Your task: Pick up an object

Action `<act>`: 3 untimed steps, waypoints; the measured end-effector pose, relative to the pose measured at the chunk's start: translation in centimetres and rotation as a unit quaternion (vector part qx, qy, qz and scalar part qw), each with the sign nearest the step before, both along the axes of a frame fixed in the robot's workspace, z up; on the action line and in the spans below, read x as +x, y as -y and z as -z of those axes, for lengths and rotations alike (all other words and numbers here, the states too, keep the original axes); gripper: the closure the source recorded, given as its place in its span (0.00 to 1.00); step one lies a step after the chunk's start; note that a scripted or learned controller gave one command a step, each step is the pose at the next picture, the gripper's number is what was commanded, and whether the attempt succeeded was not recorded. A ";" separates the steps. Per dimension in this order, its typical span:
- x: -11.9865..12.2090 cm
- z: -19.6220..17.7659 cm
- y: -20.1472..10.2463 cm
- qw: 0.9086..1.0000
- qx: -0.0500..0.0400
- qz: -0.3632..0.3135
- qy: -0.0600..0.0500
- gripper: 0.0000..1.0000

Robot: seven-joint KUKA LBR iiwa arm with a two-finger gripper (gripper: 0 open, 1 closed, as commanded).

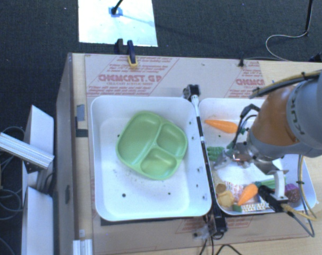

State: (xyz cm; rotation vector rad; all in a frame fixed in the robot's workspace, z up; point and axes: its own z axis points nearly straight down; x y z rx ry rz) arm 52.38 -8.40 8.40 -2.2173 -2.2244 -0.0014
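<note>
Gripper (236, 155) hangs low in the right bin (225, 109), close to that bin's left wall, and whether it is released or clenched cannot be told from this view, since the wrist hardware covers its tip. Above it the arm (304, 116) comes in from the right edge, its orange band (272, 120) sitting over the middle of the bin and the grey body sloping up and away to the right, so that much of the bin floor lies hidden under it. Just left of the gripper lies a small green object (214, 153), near or touching it; contact cannot be judged. Farther away, toward the bin's far end, a carrot (221, 125) lies on the white floor with its long axis running left to right, its narrow end pointing left. At the near end a second, smaller carrot (247, 193) lies slanted, thick end up to the right and tip down to the left, with a pale tan piece (223, 191) just to its left and a purple object (293, 194) to the right past a white part of the arm. Across the divider, the left bin (110, 195) holds a green sectioned plate (152, 145), tilted a little, well apart from the gripper.
</note>
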 end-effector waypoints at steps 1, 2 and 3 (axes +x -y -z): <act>8.2 -0.1 1.2 1.000 -0.001 -0.001 0.002 0.00; 13.5 0.0 3.1 1.000 0.003 0.001 -0.013 0.00; 13.6 -1.0 3.1 1.000 0.000 -0.002 -0.009 1.00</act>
